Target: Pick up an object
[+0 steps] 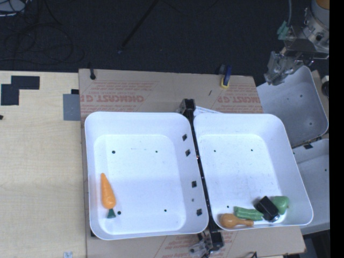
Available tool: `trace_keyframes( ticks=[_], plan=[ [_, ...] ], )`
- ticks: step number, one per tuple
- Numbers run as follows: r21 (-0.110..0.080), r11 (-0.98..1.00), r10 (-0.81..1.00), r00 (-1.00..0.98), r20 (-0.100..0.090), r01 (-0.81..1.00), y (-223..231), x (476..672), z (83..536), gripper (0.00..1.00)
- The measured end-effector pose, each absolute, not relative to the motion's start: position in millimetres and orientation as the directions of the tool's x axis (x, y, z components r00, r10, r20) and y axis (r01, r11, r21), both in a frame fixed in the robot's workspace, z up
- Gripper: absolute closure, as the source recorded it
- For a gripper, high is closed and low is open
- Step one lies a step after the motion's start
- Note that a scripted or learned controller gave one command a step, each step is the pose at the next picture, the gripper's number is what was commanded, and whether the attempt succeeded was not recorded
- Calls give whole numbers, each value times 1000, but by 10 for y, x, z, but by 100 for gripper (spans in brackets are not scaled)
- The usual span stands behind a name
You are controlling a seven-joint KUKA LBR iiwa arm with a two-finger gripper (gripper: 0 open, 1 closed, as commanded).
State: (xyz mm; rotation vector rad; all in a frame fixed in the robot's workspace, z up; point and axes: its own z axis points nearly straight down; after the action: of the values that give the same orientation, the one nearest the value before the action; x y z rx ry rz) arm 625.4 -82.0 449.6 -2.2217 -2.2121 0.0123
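An orange toy carrot (107, 191) with a green top lies in the left bin (88, 160), near its front left corner. In the front right corner of the right bin (243, 123) several things are bunched together: a tan pear-shaped toy (234, 221), a green pod (248, 214), a black block (267, 208) and a green rounded toy (281, 202). My gripper (277, 71) hangs high at the upper right, beyond the right bin's far corner and well away from every object. I see nothing held in it.
Both bins rest on a cardboard sheet (161, 93). A grey metal plate (298, 104) lies right of the right bin under the arm. A blue and yellow clamp (226, 77) stands at the cardboard's far edge. Cables lie on the dark floor behind.
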Motion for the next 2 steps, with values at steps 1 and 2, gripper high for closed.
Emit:
trace_keyframes(
  ticks=[1,2],
  plan=[
    [-18,-3,1000,3,1,1000,-1165,6310,3140,100],
    [-7,-3,1000,3,-1,1000,-1589,6172,2838,100]
  ],
)
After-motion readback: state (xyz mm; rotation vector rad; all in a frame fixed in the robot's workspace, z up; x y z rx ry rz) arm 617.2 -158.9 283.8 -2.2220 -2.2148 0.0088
